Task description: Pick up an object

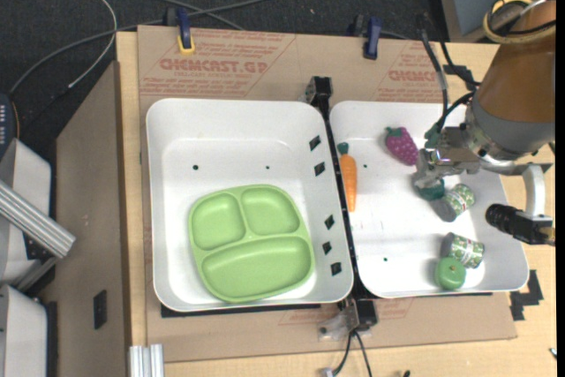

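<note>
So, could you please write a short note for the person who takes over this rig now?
Claw: low in the right bin, over a small grey-green can. Whether it is open or shut cannot be seen, and no object is visibly held.
Right bin: carrot by the left wall, purple grapes near the back, a second can and a green round piece at the front.
Left bin: a green divided plate.
Done: nothing is lifted yet.
Left: grasp one object and raise it; the can under the claw looks the likely target.
</note>
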